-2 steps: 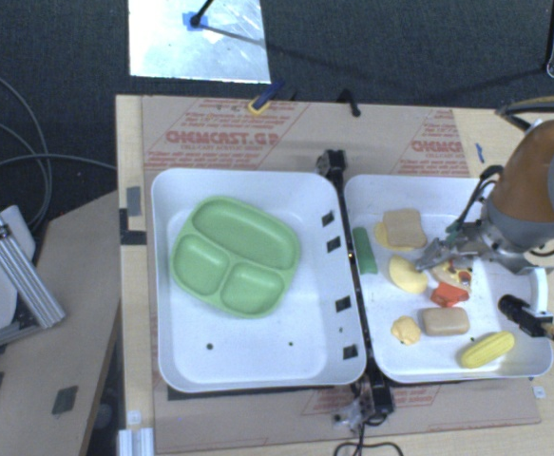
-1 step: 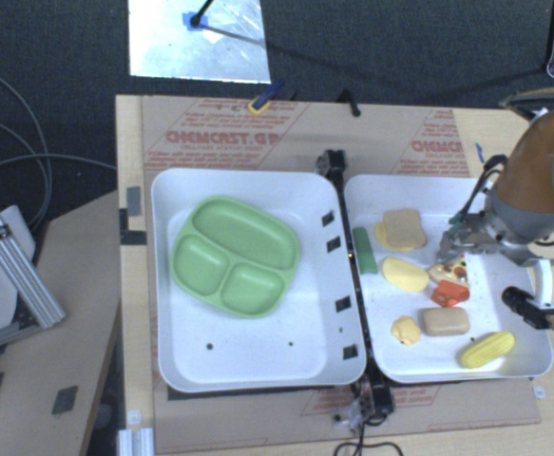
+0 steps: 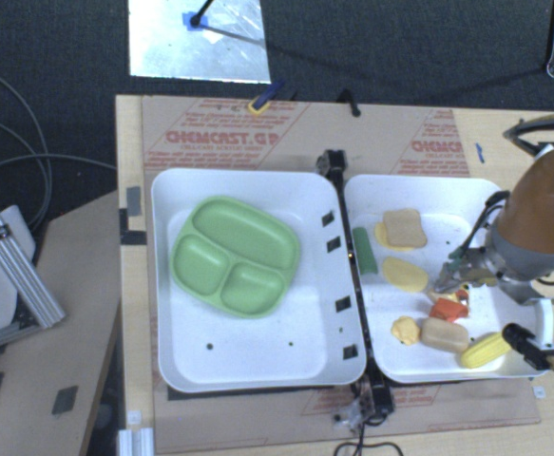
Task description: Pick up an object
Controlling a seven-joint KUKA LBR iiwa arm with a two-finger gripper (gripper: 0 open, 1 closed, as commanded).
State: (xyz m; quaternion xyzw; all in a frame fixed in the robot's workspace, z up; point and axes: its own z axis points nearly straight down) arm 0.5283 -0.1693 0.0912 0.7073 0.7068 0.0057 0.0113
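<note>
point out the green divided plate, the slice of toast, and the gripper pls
green divided plate (image 3: pixel 236 255): camera view, on the ridge where its three compartments meet.
slice of toast (image 3: pixel 403 228): camera view, middle of its flat top face.
gripper (image 3: pixel 445 284): camera view, at its fingertips, low over the right bin's items.

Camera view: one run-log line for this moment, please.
gripper: low in right white bin | over small orange-red toy piece | grasp: unconfirmed | green divided plate: left bin

Hand (image 3: pixel 445 285) over right bin's (image 3: pixel 448 198) toys
</note>
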